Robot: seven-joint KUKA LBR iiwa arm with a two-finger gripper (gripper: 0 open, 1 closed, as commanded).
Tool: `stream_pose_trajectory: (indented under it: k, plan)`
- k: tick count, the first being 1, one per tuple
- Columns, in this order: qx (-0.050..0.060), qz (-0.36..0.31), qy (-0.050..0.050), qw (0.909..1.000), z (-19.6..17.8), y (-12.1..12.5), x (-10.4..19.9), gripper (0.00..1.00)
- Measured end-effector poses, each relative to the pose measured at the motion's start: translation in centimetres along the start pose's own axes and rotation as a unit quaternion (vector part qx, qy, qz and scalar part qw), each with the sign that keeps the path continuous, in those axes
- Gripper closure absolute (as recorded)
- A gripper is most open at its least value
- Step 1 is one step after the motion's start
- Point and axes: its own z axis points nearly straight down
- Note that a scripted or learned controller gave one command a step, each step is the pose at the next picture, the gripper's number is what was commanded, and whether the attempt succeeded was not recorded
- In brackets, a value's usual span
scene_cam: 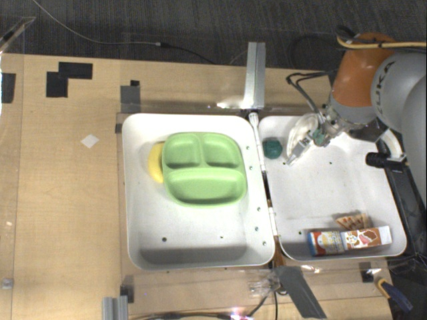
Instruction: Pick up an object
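- Currently the arm (393,85) reached in from the right, w/ the gripper (301,142) low over the upper-left part of the right bin (333,199).
- Candidate object: small teal thing (271,147) lay in the right bin's upper-left corner, just beside the divider wall and just left of the gripper. Prob. the target, judging by proximity.
- Other options in the same bin: carton (349,239) lying flat along the near edge, w/ a small brown packet (351,220) just above it; both well apart from the gripper.
- Left bin (193,239) held a green divided tray (202,167) w/ a yellow item (155,163) peeking out at its left side; not near the gripper.
- Fingers: looked parted somewhat, pale and blurred, so exact opening uncertain. Nothing seen between them; no contact w/ the teal thing that I could confirm, a sliver of bin floor appeared betw. them.
- Judgement, how to do the step well: shift gripper left so fingers straddle the teal thing, keep clear of the bin wall, descend straight, then close. Object sat tight to the corner, so risk = one finger hitting the wall or nudging it away.
- Approx. progress: approach phase, grasp not yet made.
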Motion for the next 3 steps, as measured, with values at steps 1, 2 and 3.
stream_pose_trajectory:
  k: [1,2,3]
  plan:
    - [-0.019,0.060,-0.008,0.9980,0.1,-0.5,1.3,0.00]
    - [-0.002,0.037,0.002,0.9993,0.1,0.6,0.6,0.00]
    - [-0.021,0.050,-0.002,0.9986,-6.5,-0.5,-1.5,0.00]
